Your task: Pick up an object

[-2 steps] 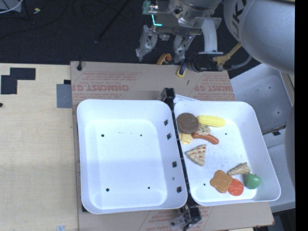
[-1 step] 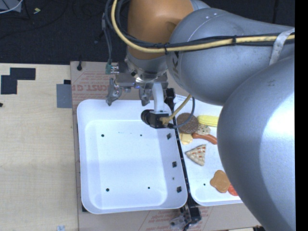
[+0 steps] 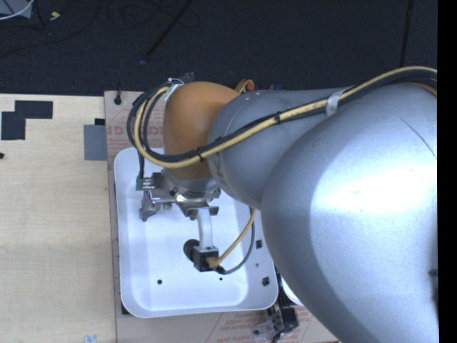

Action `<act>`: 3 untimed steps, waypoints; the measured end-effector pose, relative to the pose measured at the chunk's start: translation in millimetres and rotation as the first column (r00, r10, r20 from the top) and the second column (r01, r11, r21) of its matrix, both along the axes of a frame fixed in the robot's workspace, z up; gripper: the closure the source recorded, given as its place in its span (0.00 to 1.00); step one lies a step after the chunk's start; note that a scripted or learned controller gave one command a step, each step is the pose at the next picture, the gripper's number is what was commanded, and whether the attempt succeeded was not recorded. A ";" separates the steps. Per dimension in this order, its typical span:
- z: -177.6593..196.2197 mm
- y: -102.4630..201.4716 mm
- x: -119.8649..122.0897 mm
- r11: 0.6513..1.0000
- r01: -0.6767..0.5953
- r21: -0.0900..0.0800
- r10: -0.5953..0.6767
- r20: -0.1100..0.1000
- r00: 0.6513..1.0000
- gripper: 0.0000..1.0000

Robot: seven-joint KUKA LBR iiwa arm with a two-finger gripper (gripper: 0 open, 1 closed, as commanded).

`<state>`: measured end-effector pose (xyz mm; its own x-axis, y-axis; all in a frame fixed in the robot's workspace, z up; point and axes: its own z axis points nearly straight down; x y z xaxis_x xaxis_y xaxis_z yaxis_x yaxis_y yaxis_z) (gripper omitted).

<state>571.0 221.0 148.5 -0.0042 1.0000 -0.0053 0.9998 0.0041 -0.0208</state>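
My gripper (image 3: 173, 200) hangs low over the left white bin (image 3: 164, 300), in its upper half, under the orange wrist band (image 3: 193, 123). Its metal body shows, but the wrist hides the fingertips. The bin's bare white floor below the gripper carries two small dark dots (image 3: 159, 282). The large grey arm (image 3: 343, 191) covers the bin's right side and everything to the right.
The pale wooden bench (image 3: 50, 227) spreads to the left, with black (image 3: 28, 116) and grey (image 3: 93, 141) patches near its far edge. Brown cardboard (image 3: 232, 325) lies under the bin. A small dark metal piece (image 3: 280, 323) sits past the bin's bottom right corner.
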 end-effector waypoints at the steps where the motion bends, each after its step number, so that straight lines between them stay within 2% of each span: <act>1: -22.7 5.9 -65.1 1.000 0.006 0.002 -0.006 0.008 1.000 0.00; 2: -62.7 21.5 -96.7 1.000 0.005 0.003 -0.005 0.017 1.000 0.00; 3: -50.7 20.3 -94.6 1.000 0.013 0.005 -0.013 0.014 1.000 1.00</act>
<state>476.4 241.3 97.7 0.0086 1.0000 -0.0002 0.9999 -0.0086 -0.0064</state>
